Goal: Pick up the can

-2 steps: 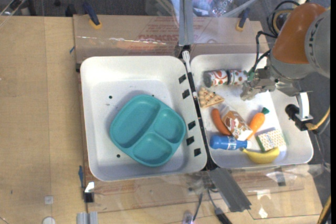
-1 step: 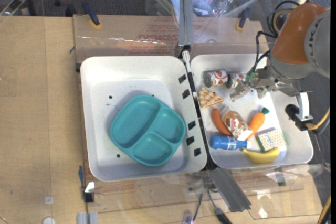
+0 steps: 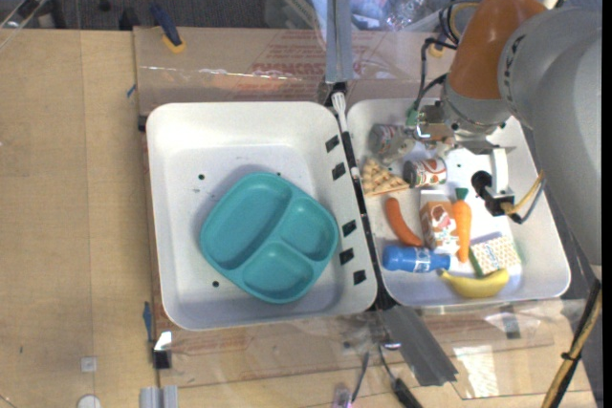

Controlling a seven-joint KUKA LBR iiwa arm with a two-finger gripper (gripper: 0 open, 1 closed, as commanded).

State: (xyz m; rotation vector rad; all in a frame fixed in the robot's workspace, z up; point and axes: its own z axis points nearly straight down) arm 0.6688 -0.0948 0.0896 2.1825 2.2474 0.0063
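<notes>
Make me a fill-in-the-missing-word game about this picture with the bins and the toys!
1. The teal divided plate lies in the ____ bin.
2. The banana is the colour ____.
3. The can sits in the ____ bin, together with the carrot.
4. The blue bottle lies just to the ____ of the banana.

Missing words: left; yellow; right; left

Nothing legible anywhere. Faint reddish print on the clear tape (image 3: 287, 72) behind the bins, too blurred to read. Coloured labels on the can (image 3: 427, 173) and the small carton (image 3: 439, 223), lettering too small to read.
</notes>
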